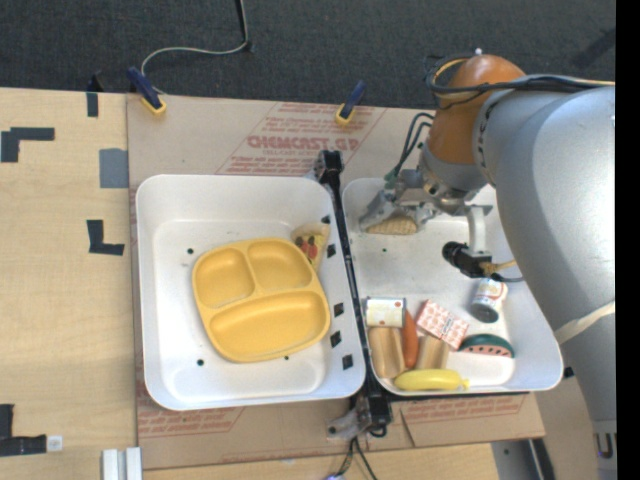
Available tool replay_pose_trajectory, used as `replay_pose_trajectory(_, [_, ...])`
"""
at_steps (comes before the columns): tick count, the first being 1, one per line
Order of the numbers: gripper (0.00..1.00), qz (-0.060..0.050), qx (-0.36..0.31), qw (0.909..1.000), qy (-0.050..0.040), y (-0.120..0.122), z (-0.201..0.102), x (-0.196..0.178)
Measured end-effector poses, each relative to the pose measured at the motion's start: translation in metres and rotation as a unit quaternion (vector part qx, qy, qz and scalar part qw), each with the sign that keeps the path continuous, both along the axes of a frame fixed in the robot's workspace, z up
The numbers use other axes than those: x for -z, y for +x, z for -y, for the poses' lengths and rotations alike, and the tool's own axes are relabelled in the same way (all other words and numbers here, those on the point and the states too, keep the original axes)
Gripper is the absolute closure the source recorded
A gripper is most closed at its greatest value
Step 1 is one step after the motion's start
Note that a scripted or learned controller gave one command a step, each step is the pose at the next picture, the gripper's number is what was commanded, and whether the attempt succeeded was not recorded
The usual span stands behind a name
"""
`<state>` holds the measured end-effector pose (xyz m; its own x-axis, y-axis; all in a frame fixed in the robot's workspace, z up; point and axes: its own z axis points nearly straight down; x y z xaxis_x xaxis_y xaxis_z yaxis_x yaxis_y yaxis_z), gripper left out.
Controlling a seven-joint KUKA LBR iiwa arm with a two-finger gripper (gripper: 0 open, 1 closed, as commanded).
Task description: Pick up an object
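Just below the gripper [392, 208], a tan piece [393, 227] lies flat on the floor of the right bin [415, 268], near that bin's upper left corner and close to the wall beside the left bin [165, 268]. It is a short, oblong lump with a pale, slightly rough-looking surface. The gripper's grey metal end hangs over it and seems to touch or almost touch its upper edge. I cannot tell whether the gripper is spread or closed, or whether it has any hold on the piece.

Further down the same bin, well apart from the piece, other things crowd the lower edge:
- a small white block [385, 313] with a yellow side
- a smooth orange stick [410, 342], standing between 2 tan rolls
- a curved yellow banana [430, 379]
- a pink checked box [441, 323]
- a watermelon slice [487, 347] with a green rind
- a small round can [487, 298] with a silvery top, near the right wall

In the left bin sits a smooth yellow plate [262, 298] with rounded corners, divided into 3 hollows: 2 small ones above and 1 wide one below. A small red and yellow bit [311, 242] rests at the plate's upper right corner.

Both bins are shallow, white and glossy, and stand on a sheet of brown cardboard [240, 138] printed in red, which 2 blue and yellow clamps [148, 89] hold at its far edge. The grey arm [560, 168] reaches in from the right.
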<state>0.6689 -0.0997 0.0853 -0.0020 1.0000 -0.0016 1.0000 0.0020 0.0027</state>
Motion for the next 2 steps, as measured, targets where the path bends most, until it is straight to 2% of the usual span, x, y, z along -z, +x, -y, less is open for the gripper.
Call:
replay_pose_trajectory(1, [1.00,0.000,0.000,1.0000,-0.0015,0.000,0.000,-0.010])
replay_pose_trajectory(2, [1.00,-0.001,0.000,1.0000,0.0012,-0.071,-0.076,-0.099])
